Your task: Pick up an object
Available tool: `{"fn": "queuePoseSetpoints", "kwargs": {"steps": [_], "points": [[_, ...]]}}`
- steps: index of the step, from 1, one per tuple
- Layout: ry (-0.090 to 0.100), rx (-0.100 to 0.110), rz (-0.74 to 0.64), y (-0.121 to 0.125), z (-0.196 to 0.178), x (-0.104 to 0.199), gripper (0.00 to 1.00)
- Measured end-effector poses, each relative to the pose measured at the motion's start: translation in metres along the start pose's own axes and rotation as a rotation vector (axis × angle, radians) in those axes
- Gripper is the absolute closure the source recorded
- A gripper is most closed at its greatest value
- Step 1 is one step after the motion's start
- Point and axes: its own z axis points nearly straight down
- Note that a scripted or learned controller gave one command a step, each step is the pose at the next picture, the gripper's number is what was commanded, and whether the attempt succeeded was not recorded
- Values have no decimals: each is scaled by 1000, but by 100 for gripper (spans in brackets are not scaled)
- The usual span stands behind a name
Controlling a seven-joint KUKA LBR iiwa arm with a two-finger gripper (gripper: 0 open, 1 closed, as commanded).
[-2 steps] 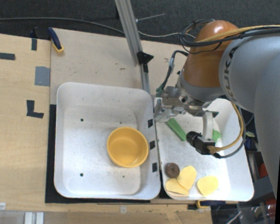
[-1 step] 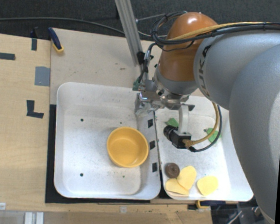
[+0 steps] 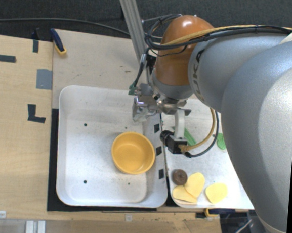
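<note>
Bowl (image 3: 133, 153): yellow-orange, round, shallow, sitting upright with its opening up and nothing visible inside it. It rests on the floor of the left bin (image 3: 77, 148), toward that bin's right wall and a little nearer the front edge than the back.

Right bin (image 3: 230, 197): largely covered by the arm. At its front lie three pale yellow heart-shaped pieces (image 3: 200, 188), close together and partly overlapping, with a small dark brown round object (image 3: 180, 177) touching their left side. A green item (image 3: 220, 142) shows beside the arm further back; its shape is not readable.

Surface: both bins are white, shallow, speckled with dark marks, and set on a black mat on a light wooden bench (image 3: 12, 137). Black and grey tape patches are stuck to the bench at left. A blue and yellow tool (image 3: 58, 41) lies near the back edge. Behind the bench is dark carpet with a black cable across it.

Gripper (image 3: 141, 110): it hangs over the strip where the two bins meet, toward the back. Whether it is apart or together cannot be told from this angle. The bowl lies in front of it, nearer the camera, close by but apart from it.
</note>
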Motion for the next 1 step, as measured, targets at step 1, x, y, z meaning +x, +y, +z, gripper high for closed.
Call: {"fn": "queuePoseSetpoints", "kwargs": {"steps": [1], "points": [[0, -1, 1, 0, -1, -1, 0]]}}
